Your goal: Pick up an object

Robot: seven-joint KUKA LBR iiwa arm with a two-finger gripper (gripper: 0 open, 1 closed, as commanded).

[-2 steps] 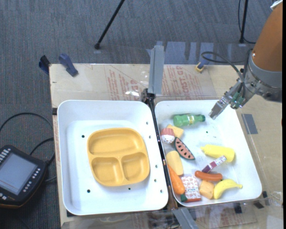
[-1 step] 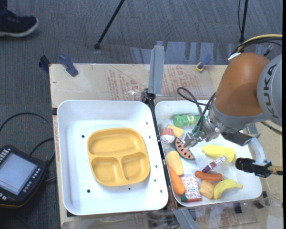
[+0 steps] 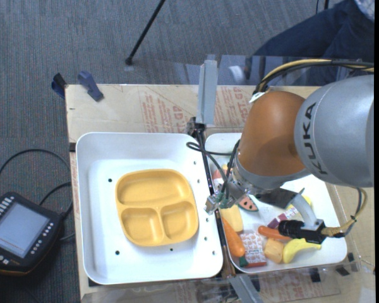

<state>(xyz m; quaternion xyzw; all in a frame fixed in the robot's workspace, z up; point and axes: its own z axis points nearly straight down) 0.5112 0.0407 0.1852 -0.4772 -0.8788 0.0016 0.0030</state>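
Note:
My gripper [image 3: 220, 201] hangs low over the left side of the right bin [image 3: 338, 242], under the orange wrist band. Right below it lies a pale yellow block [image 3: 232, 219], and a watermelon slice [image 3: 247, 202] sits just to its right. An orange carrot [image 3: 234, 238] lies at the bin's left wall in front of the block. Nothing is visibly held. The arm hides much of the bin's back half.
Near the right bin's front lie a banana [image 3: 300, 250], a second small carrot [image 3: 273, 233], a pale cube [image 3: 273, 251], a white and red packet [image 3: 254, 252] and a dark red piece [image 3: 284, 219]. The left bin [image 3: 95, 169] holds a yellow compartment tray [image 3: 156, 206].

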